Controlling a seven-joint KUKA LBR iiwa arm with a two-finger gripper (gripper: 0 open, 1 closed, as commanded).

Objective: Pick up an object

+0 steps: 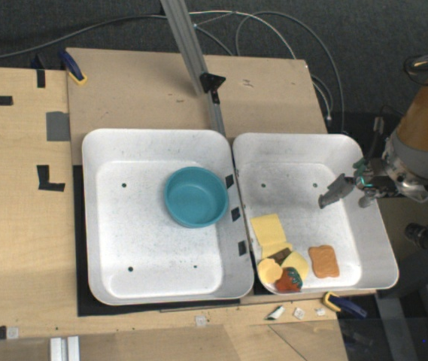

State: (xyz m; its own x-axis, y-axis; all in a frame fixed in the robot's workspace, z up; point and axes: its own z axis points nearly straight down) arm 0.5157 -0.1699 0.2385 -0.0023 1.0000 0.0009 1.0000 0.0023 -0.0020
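Over right bin (364, 265) | gripper (343, 190) | fingertip gap unclear

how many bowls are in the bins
1. The blue bowl sits upright in the left bin, toward its right side near the divider. The right bin holds only small food-like items along its near edge.

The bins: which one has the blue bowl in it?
The left bin holds the blue bowl; the right bin has small food-like pieces instead.

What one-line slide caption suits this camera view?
Grey robot arm's hand hovers over the right white bin holding yellow and orange food pieces; round teal bowl sits in the left white bin.
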